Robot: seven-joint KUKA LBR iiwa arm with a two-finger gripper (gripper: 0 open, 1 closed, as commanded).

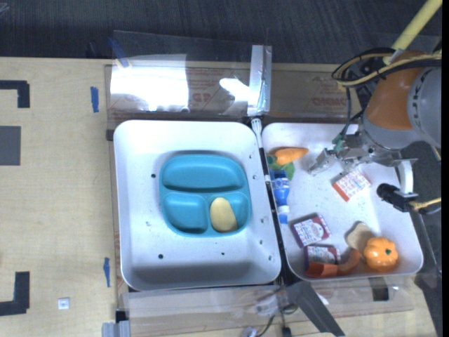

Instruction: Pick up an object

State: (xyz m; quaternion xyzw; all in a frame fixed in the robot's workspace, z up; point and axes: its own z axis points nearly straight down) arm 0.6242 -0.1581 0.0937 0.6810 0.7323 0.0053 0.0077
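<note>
**Tool poised over the far side of the right bin, nearest items just below it**

The tool (335, 154) hangs at the upper middle of the right bin (414, 258), carried by the grey arm (421, 111) that enters from the right of the camera view. Whether its fingers are apart or together cannot be told at this slant; nothing is visibly held between them. The candidate objects all lie in this bin. Closest is the small white-and-red packet (350, 184), just below and slightly right of the tool, lying flat and skewed to the bin walls. To the tool's left, beside the dividing wall, sits the orange carrot-shaped toy (289, 155), its long axis running left to right. Further down the view lie a dark red packet (309, 229) and, near the bottom corner, a small orange pumpkin (381, 253) (well apart from the tool). The left bin (133, 188) holds a blue divided tray (200, 188) with a yellow item (223, 214) in one compartment, across the divider. The shortest move would likely be a slight shift toward the white-and-red packet, then a descent.
</note>
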